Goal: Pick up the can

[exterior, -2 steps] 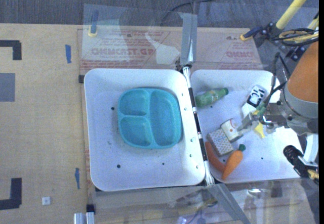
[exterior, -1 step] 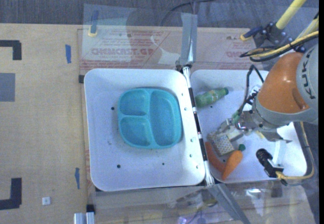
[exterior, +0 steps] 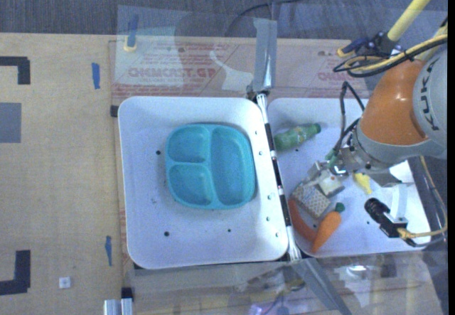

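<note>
While my grey arm is reaching into the right white bin [exterior: 419, 232], my claw [exterior: 333, 168] is hovering low over the clutter.
Whether it is spread or pressed together, I cannot tell. A silvery patterned can [exterior: 313, 198] is lying just below it, beside an orange carrot [exterior: 323, 230] and near a green plastic bottle [exterior: 295, 136]. A teal divided plate [exterior: 211, 165] is sitting in the left white bin [exterior: 142, 228].

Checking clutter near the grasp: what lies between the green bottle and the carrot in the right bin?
In the camera view, the hand and the grey can beside it lie between green bottle and carrot.
</note>
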You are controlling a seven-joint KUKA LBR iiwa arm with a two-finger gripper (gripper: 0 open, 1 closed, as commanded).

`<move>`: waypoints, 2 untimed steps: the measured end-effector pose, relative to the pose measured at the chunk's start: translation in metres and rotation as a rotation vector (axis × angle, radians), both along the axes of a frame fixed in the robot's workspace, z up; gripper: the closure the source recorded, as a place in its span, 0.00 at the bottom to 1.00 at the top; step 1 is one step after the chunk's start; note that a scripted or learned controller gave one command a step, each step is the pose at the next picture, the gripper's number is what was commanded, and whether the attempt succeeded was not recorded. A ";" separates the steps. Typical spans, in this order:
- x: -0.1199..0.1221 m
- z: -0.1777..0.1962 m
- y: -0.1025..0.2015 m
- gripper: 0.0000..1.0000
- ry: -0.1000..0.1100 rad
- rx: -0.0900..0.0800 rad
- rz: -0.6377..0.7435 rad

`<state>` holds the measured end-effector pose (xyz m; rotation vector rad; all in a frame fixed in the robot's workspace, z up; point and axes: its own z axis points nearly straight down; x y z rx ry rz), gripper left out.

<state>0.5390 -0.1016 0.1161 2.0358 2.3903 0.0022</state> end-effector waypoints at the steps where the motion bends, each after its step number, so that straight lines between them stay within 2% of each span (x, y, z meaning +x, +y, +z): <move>1: 0.000 0.010 -0.002 1.00 -0.002 0.000 -0.004; 2: -0.023 0.081 0.063 1.00 0.003 0.000 -0.130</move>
